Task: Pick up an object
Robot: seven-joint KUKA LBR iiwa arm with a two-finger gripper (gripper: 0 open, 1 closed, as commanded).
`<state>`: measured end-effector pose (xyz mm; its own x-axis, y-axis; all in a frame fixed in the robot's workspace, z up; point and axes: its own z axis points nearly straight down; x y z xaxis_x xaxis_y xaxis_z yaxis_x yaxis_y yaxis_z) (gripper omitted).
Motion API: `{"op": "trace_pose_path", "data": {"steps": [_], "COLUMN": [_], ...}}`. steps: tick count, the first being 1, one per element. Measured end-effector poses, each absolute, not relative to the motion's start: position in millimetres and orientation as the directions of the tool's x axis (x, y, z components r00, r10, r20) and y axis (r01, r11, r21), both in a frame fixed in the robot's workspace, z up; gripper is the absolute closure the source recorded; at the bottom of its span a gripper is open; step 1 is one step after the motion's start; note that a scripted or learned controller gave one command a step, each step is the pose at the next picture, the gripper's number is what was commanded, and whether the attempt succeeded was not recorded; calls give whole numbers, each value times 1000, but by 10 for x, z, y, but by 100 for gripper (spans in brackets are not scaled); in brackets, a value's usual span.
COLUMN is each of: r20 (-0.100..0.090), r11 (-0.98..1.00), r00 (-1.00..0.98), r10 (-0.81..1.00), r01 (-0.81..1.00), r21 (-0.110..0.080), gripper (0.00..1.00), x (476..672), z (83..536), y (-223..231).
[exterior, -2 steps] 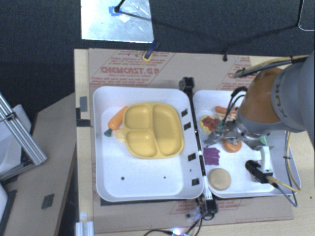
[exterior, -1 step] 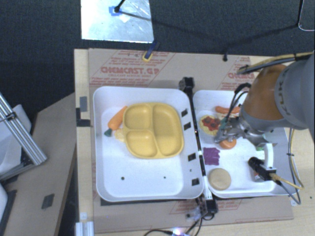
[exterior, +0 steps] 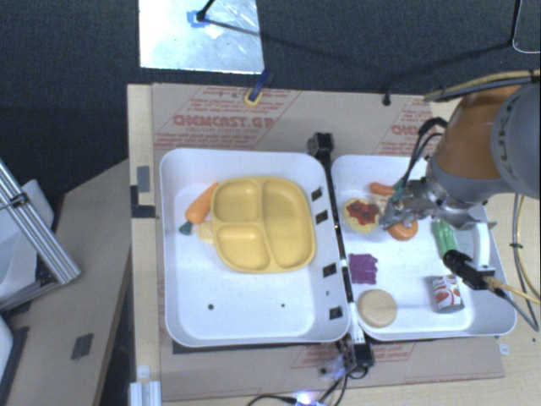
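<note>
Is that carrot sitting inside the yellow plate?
No, the carrot lies in the left bin beside the yellow plate, against its left edge.

My surface (exterior: 144, 227) has a printed cardboard sheet (exterior: 220, 117) on it, with two white bins, left bin (exterior: 254, 320) and right bin (exterior: 486, 311), touching side by side.

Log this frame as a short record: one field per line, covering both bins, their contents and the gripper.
left bin: holds yellow divided plate; carrot against the plate's left edge
right bin: holds pizza toy, purple piece, tan round bun, small can, green vegetable, orange-red round piece
gripper: low over the right bin, beside the pizza toy and above the orange-red round piece
grasp: cannot tell from this view
</note>
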<state>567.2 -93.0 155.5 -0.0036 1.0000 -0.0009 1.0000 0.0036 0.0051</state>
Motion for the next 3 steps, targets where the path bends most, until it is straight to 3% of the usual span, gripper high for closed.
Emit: {"op": "trace_pose_path", "data": {"steps": [1,2,3], "r20": [-1,0,0], "r11": [1,4,7], "r00": [-1,-4,-7], "r10": [1000,1000,1000], "r01": [1000,1000,1000], "r21": [3,3,4], "gripper": [100,100,100], "x": [5634,5643,5937], "z": [2056,2250,2295], "y": [-1023,-1023,-623]}}
